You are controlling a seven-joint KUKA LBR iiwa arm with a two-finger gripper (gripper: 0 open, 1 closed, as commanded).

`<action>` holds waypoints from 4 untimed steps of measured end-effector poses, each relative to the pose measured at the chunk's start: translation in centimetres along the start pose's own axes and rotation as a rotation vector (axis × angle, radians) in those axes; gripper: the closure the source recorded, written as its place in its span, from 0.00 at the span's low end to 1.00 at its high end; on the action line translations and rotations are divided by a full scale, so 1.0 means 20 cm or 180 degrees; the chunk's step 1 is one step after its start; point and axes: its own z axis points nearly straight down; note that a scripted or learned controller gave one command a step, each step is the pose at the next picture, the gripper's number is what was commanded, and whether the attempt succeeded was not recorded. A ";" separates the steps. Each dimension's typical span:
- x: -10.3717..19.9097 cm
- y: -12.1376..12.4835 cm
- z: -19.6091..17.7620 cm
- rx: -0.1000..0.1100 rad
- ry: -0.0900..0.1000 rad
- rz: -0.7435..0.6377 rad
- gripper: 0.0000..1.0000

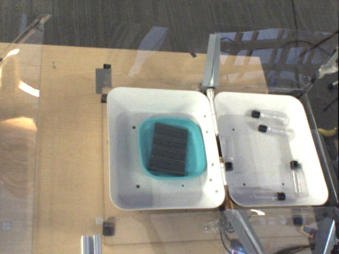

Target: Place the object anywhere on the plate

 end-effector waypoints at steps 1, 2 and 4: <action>0.02 0.07 0.00 0.0002 0.0001 0.0956 0.00; -0.12 -0.05 0.00 0.0009 -0.0002 0.1367 0.00; -0.32 -0.32 0.00 0.0006 -0.0001 0.2244 0.00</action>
